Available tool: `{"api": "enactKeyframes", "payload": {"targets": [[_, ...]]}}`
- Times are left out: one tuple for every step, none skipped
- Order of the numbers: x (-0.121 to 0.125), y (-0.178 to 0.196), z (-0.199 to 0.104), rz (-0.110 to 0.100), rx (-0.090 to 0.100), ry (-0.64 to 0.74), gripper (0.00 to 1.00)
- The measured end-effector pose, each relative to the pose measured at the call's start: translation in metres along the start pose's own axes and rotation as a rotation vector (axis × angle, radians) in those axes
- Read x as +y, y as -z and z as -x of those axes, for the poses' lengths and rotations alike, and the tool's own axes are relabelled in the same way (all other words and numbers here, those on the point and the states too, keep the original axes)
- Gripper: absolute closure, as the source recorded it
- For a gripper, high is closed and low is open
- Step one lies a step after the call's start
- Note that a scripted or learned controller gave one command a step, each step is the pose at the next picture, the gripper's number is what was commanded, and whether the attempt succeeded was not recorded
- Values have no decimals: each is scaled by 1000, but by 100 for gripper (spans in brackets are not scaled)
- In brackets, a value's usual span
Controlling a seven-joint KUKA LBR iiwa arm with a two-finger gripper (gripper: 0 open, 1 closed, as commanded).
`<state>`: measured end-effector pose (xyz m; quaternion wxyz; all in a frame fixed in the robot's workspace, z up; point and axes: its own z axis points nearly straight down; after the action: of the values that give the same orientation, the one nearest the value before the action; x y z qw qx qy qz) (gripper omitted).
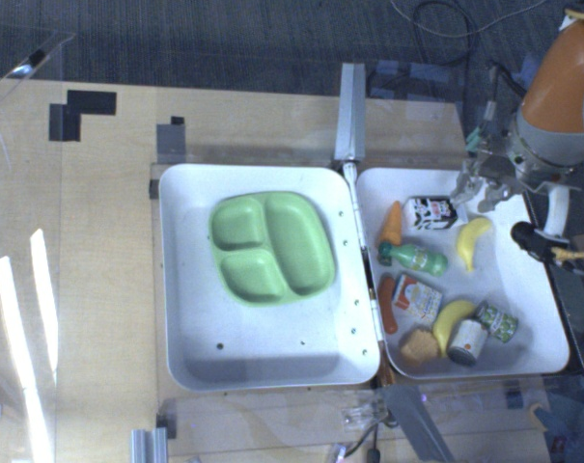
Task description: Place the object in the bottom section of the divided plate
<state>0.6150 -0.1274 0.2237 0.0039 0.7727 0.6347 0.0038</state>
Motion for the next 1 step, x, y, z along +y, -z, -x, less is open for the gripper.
{"api": "enactKeyframes", "payload": {"targets": [[-30, -27, -57, -6, 1, 319, 100]]}}
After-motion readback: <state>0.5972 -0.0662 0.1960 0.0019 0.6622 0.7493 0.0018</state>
